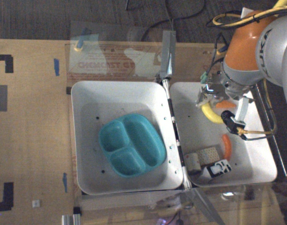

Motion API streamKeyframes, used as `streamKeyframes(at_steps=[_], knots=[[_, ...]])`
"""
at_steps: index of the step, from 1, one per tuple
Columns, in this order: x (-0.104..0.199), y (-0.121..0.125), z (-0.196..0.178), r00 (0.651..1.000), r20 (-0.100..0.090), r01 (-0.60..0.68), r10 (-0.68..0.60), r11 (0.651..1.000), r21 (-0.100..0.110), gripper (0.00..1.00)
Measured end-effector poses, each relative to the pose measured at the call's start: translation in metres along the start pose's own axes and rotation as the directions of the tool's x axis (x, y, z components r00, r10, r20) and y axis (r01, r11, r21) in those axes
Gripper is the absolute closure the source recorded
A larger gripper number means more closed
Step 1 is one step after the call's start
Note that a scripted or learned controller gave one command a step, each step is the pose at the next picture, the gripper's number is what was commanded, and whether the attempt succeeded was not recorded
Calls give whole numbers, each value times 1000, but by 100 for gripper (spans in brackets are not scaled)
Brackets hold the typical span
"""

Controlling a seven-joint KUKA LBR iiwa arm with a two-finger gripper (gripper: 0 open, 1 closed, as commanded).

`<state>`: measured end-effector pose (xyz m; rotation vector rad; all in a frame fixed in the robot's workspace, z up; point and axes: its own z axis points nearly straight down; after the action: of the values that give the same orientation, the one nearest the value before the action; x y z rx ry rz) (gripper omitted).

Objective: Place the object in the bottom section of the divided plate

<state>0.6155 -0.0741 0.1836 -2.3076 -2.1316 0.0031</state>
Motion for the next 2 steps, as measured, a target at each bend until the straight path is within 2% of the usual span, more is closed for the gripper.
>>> streamKeyframes(at_steps=[1, 2], knots=[[92, -68, 1, 1000, -2, -28, 28, 1000, 2, 100], [122, -89, 1, 999, -2, 48, -48, 999, 3, 100]])
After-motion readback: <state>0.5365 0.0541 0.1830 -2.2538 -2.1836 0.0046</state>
